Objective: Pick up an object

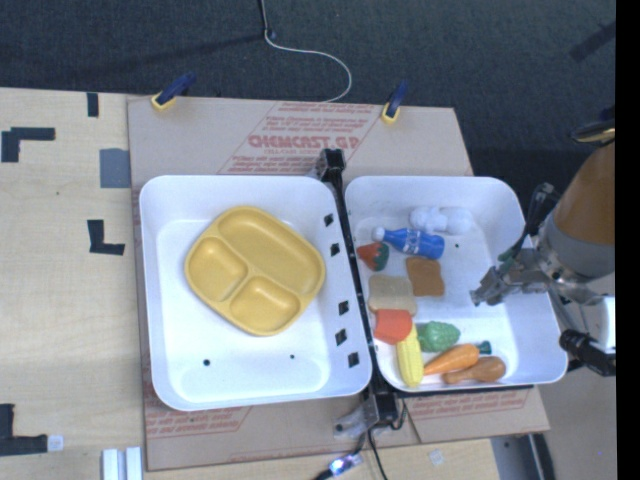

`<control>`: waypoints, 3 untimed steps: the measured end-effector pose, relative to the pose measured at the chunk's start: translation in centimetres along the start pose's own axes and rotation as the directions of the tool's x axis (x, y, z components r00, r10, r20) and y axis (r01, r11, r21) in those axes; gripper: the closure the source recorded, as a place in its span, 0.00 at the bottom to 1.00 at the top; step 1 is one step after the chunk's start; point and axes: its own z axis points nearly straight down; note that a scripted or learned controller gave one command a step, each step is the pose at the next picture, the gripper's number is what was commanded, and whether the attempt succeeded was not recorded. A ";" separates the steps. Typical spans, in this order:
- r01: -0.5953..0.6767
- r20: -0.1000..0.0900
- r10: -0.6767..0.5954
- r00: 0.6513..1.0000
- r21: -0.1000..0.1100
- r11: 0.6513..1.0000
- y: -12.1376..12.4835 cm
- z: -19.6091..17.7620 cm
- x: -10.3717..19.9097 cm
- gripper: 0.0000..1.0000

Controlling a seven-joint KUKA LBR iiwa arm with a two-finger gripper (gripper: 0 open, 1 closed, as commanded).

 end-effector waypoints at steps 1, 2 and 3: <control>0.000 0.000 0.000 1.000 0.001 1.000 -0.4 -4.9 -0.6 1.00; 0.001 -0.002 -0.001 1.000 0.004 1.000 -0.3 -6.8 -0.6 1.00; 0.006 -0.004 -0.006 1.000 0.005 1.000 2.2 -6.0 4.9 1.00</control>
